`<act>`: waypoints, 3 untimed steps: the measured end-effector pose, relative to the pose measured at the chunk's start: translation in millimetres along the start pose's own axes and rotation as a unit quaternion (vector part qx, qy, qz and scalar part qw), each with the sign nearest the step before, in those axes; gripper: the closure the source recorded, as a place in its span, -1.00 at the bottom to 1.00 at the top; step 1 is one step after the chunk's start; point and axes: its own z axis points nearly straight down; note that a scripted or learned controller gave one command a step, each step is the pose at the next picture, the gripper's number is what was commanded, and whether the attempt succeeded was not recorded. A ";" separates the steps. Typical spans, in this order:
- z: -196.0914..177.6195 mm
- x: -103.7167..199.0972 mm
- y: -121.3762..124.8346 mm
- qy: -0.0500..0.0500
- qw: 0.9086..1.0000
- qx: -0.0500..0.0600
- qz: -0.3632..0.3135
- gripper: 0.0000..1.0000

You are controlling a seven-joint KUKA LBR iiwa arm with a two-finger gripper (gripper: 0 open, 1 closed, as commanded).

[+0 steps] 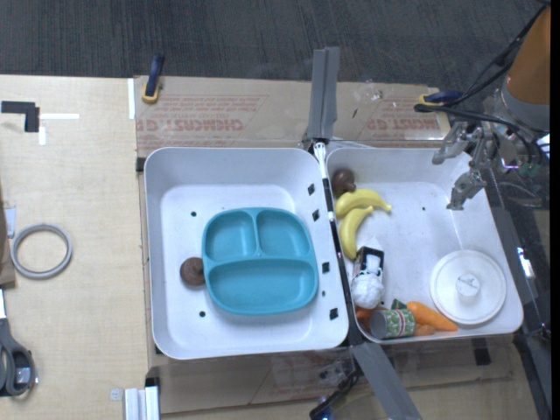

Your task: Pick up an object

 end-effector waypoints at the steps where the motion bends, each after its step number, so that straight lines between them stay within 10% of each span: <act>1: 103.1 -1.8 61.3 0.000 0.998 -0.001 -0.057 -1.00; 2: 110.4 84.8 33.9 0.001 1.000 0.000 -0.025 -1.00; 3: 110.4 19.4 87.0 0.000 1.000 -0.001 0.009 -1.00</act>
